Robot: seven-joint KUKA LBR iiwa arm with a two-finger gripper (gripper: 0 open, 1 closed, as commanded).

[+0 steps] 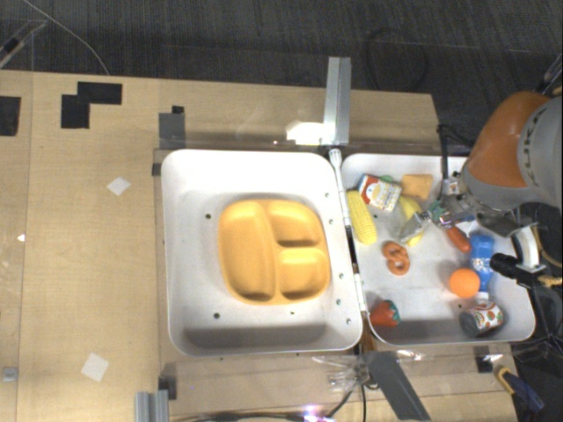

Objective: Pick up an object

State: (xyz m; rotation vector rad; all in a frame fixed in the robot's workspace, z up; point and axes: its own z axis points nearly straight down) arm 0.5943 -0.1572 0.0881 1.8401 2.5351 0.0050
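Camera view: gripper (437, 211) over right bin (422, 319); grip unclear; red packet (380, 192) label unreadable.

No legible text anywhere. Red-and-white packet (379, 192) in right bin (422, 316) carries printed label, lettering too small to read. Can (481, 318) near bin's front corner has patterned wrapper, also unreadable. No numbers or signs on bench (79, 262).
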